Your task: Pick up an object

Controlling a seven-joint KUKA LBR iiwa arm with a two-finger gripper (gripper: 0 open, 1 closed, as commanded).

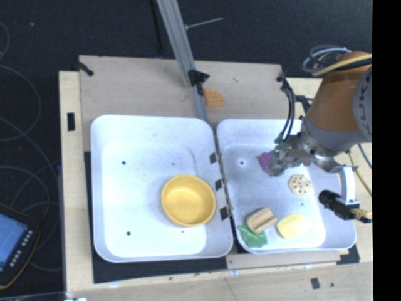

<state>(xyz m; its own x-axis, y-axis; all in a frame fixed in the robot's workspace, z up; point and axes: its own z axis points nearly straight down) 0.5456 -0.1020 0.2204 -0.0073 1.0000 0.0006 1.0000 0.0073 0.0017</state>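
**Purple object under the jaws: the arm is at the reach-and-grasp step**

Purple small object [264, 162] lies in the upper middle of the right shallow white bin [247, 133], and the jaws [276, 163] are just beside it, touching or nearly so at its right edge. Whether the jaws are released or clenched I cannot tell; the wrist body hides them, and nothing shows plainly between them, so I would not call this a hold.

Just to the lower right of the jaws lies a round pale speckled biscuit-like piece [299, 184]. Farther down, near the bin's front wall, are a tan block-shaped piece [260, 219], a yellow rounded lump [291, 226] and a green flat scrap [252, 236]. The left shallow white bin [125, 143] holds a yellow plastic bowl [188, 200], well apart from the arm.

By my reading, the step in hand is the approach to the purple object. The next move calls for a closure centred on it, then a straight lift to test the grip.
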